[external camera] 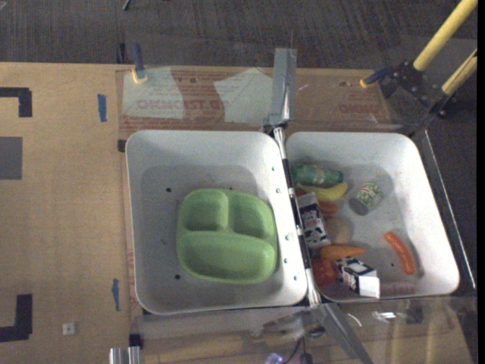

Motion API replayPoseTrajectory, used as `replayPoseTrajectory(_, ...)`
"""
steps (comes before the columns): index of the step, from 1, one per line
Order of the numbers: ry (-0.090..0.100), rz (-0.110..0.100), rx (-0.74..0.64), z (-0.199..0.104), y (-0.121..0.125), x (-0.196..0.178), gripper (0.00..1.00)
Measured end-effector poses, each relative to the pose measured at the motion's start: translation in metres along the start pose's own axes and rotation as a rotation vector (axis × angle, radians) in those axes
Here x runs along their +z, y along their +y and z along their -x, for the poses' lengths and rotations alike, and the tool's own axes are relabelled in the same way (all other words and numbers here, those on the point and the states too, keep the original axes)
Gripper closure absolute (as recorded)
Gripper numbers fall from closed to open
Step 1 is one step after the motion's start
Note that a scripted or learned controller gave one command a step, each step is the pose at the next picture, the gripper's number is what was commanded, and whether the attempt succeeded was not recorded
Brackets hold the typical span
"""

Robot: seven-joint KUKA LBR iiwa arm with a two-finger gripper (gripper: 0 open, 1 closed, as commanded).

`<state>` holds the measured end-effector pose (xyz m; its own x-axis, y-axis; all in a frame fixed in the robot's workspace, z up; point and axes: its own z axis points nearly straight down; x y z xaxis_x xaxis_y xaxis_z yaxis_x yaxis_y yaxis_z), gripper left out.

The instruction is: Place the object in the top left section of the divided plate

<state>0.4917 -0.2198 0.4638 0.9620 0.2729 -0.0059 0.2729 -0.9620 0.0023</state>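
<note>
A green divided plate (pixel 226 236) lies in the left bin (pixel 148 203), with two small sections at its far side and one large section at the near side. All its sections look bare. The right bin (pixel 424 196) holds the loose objects: a green bottle (pixel 318 176), a yellow banana (pixel 332 191), a small can (pixel 367 197), a milk carton (pixel 312 221), an orange carrot (pixel 342 252), a red sausage (pixel 401 252) and a small white box (pixel 359 277).
A metal divider (pixel 283 97) runs between the bins at the back. Yellow-handled clamps (pixel 436 48) stand at the far right. Brown bench board with black and blue tape marks stretches to the left.
</note>
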Motion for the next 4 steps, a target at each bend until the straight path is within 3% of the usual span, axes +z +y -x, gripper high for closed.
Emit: replayPoseTrajectory(4,-0.003,0.006,-0.015,-0.006,-0.002,-0.039,1.0)
